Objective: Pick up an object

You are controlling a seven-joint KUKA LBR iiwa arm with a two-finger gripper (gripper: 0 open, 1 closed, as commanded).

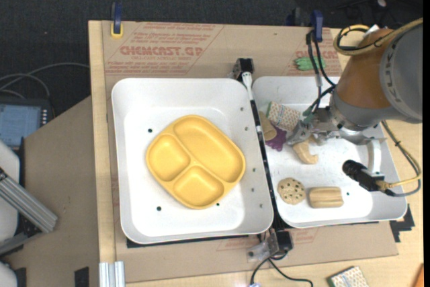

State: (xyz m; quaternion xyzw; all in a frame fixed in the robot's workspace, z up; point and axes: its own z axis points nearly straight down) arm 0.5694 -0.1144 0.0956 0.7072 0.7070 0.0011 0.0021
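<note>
Here, I see arm (376, 77) entering from 3 o'clock, gripper (310, 130) low in right bin (386, 208), at its 10 o'clock region. Finger opening: cannot tell; nothing visibly held. Tan wedge-shaped piece (306, 153) lies just below gripper, purple item (274, 138) to its 9 o'clock. Cookie (290, 190) and wooden block (325, 197) sit at bin's 6 o'clock, just beside each other. Yellow divided plate (195, 161) fills left bin (134, 111). My judgement: wedge light, rigid, likely toy; grip across narrow sides.

Colours in the two bins

Yellow plate (195, 160) in a white bin (127, 144); speckled tan cookie (291, 190), light brown block (325, 197), purple toy (274, 138).
</note>
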